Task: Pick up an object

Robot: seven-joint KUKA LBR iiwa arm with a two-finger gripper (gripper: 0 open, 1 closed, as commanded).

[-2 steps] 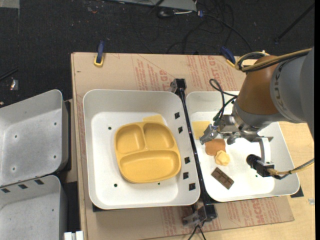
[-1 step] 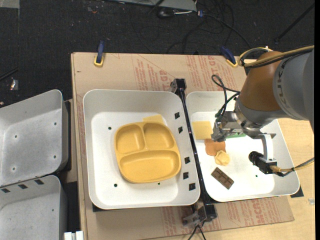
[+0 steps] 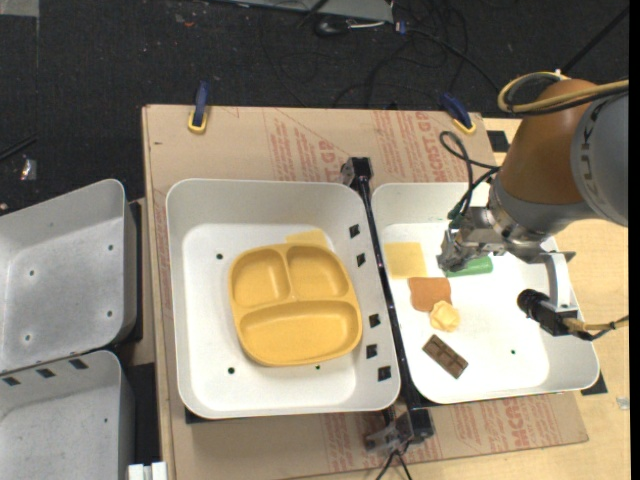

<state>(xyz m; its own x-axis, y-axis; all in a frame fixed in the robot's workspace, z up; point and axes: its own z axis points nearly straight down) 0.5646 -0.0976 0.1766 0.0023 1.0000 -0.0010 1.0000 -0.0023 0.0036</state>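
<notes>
Nearest the camera, at the lower edge of the right bin [image 3: 560,373], lies a dark brown bar [image 3: 445,356], tilted on the white floor. Just above it sits a small yellow lump [image 3: 444,316], touching or nearly touching an orange-brown slab [image 3: 429,292]. A pale yellow square slice [image 3: 405,259] rests above that, near the divider between the bins. The pincer [image 3: 462,256] is down in the right bin, over a green object [image 3: 478,265] that shows at its lower right; whether its fingers are spread or pressed together I cannot tell, nor whether the green object is between them. The left bin [image 3: 195,298] holds a yellow compartment tray [image 3: 295,303], with a pale yellow piece [image 3: 308,238] peeking out at its upper edge. Both bins sit on the brown counter [image 3: 270,143].
</notes>
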